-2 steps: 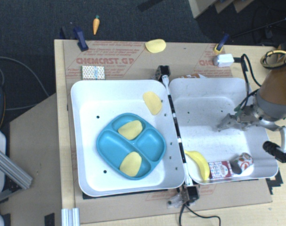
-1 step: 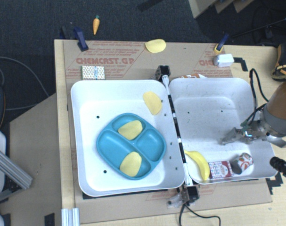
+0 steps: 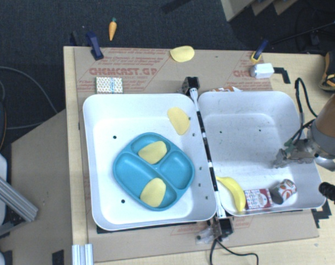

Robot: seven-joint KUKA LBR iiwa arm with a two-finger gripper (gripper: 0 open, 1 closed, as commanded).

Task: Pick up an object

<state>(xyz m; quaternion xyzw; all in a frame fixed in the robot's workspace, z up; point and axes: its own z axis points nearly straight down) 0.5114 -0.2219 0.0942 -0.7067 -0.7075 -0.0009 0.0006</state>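
My gripper (image 3: 283, 158) hangs low over the right part of the right bin (image 3: 250, 106), with the grey arm (image 3: 327, 128) coming in from the right edge. Below it, along the bin's front wall, lie a yellow banana (image 3: 234, 192), a red and white packet (image 3: 258, 199) and a small red and white can (image 3: 283, 191). The can is just below and slightly right of the gripper, apart from it. Nothing shows between the gripper and the bin floor.
The left bin (image 3: 101, 126) holds a blue divided plate (image 3: 178, 173) with two yellow pieces (image 3: 153, 152) in it and a loose yellow piece (image 3: 179, 120) near its back right corner. Another yellow piece (image 3: 182, 53) and a white block (image 3: 263, 70) lie on the bench behind the bins.
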